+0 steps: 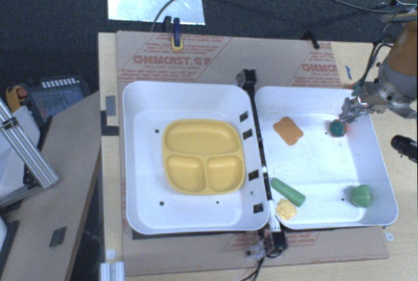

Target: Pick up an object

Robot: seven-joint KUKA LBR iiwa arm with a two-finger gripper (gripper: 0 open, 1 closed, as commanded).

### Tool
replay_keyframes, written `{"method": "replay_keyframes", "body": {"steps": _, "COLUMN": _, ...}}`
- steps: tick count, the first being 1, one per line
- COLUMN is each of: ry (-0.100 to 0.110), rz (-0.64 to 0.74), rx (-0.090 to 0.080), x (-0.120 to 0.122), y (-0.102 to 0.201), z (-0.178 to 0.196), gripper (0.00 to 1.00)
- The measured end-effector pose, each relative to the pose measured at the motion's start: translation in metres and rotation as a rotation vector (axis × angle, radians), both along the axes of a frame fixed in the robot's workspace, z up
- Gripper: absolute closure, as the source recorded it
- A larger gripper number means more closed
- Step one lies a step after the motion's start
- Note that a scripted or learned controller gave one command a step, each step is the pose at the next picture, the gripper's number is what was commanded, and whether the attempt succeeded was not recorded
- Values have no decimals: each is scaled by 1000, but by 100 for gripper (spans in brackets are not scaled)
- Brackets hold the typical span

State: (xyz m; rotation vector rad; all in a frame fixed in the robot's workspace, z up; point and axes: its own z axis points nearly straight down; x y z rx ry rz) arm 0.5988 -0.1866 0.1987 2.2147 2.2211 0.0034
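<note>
End effector (351,108) sits low at the right bin's (382,162) far right corner, just beside the small teal object (337,128), finger state cannot be told; judged pre-grasp, nothing lifted, pick not yet done.

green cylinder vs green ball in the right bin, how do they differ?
Shape: the cylinder is long and rod-like; the ball is rounded.
Pose: the cylinder lies slanted on its side; the ball has no clear long axis.
Place: the cylinder lies near the bin's left wall, beside a yellow piece; the ball sits alone near the right front corner.
Both are green, in the right bin.
</note>
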Motion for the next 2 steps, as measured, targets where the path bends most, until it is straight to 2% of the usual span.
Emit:
{"method": "replay_keyframes", "body": {"steps": 1, "ry": -2, "rz": 1, "rx": 0, "x": -8, "y": 4, "z": 56, "gripper": 100}}
{"method": "replay_keyframes", "body": {"steps": 2, "ry": 3, "rz": 5, "rx": 2, "x": -2, "y": 49, "z": 46, "gripper": 100}}
